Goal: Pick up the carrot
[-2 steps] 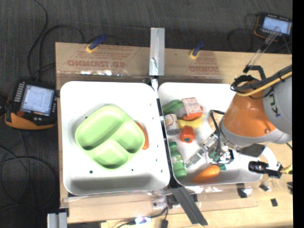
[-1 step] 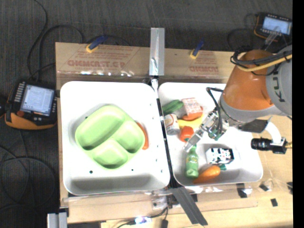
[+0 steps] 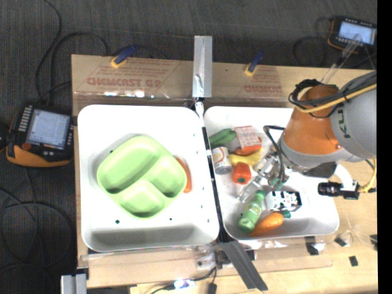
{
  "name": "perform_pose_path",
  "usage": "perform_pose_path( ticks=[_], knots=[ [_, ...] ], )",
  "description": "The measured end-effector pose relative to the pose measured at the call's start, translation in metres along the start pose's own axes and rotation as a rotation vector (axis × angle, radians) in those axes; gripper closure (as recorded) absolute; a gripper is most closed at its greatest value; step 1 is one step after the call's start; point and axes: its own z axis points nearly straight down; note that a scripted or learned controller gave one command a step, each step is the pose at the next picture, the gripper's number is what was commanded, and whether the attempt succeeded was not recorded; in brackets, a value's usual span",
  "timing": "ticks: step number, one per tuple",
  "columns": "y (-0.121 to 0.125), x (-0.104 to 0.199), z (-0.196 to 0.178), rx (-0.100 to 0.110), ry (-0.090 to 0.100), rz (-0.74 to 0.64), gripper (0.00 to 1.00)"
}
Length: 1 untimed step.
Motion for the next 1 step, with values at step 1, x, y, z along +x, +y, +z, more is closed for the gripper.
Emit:
perform_pose_path(
  ticks=[1],
  knots=[
    [0.0136, -0.1365, 0.0020, 0.005, 0.004, 0.031, 0.00]
  ],
)
